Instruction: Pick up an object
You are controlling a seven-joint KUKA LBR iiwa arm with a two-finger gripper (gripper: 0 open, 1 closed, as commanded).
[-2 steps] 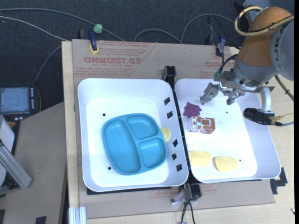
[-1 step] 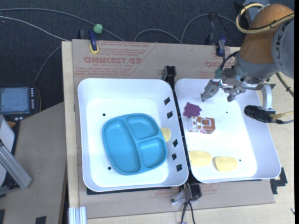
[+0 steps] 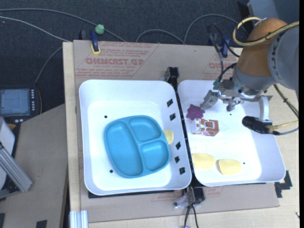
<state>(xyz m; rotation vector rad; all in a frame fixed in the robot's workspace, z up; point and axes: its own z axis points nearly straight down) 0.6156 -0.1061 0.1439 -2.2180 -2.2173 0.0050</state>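
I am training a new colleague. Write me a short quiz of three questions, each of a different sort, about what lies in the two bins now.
1. True or false: the blue divided plate lies in the right bin.
2. Which thing lies nearest the pincer? A) the purple piece B) the blue divided plate C) the green knob
3. Fill in: near the front of the right bin lie ___ pale yellow pieces, one beside the other.

Key
1. False; it lies in the left bin.
2. A.
3. Two.
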